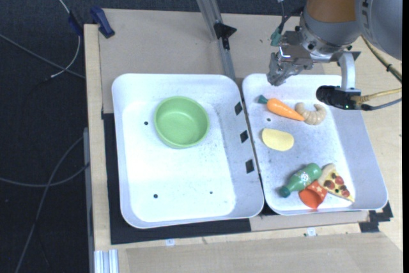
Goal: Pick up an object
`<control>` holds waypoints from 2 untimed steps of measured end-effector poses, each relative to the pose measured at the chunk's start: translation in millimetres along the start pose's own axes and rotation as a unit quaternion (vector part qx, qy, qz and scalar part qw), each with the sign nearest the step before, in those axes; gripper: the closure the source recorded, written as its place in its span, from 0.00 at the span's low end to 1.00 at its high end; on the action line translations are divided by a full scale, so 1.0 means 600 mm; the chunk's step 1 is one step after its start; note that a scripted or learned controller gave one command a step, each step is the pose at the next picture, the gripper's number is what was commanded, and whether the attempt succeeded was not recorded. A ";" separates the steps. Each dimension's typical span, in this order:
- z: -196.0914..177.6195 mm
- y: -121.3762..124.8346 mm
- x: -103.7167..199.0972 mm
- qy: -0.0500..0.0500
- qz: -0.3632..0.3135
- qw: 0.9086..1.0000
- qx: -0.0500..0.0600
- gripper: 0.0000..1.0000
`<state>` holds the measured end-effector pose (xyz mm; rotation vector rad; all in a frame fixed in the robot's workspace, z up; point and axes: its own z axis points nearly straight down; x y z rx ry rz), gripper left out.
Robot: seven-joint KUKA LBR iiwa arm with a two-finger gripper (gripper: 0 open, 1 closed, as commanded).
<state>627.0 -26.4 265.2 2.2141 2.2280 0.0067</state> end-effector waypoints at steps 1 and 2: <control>0.004 0.019 0.076 0.000 0.000 1.000 0.000 1.00; 0.008 0.047 0.162 0.000 0.000 1.000 0.001 1.00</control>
